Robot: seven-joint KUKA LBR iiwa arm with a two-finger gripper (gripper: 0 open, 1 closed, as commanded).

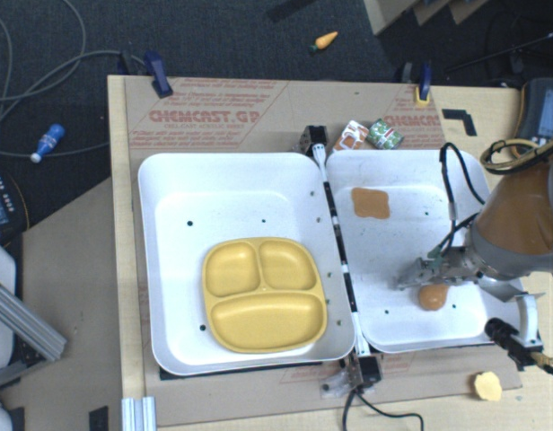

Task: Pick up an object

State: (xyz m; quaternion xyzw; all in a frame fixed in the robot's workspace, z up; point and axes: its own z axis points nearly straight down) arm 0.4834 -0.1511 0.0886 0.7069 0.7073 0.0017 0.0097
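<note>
Right bin (384, 330): small rounded orange-brown object (432, 297) near front right, no clear long axis. Gripper (426, 274) directly above, touching or just over it; grip state cannot tell, arm (514, 232) hides part. Flat brown piece (371, 204) near rear.

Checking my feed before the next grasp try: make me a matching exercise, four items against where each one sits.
Items:
1. yellow divided plate
2. brown flat piece
3. small orange-brown round object
4. blue bottle

Places:
A. floor, left of the bench
B. right bin, by the gripper
C. left bin
D. right bin, far end

Pairs: 1-C, 2-D, 3-B, 4-A
</note>
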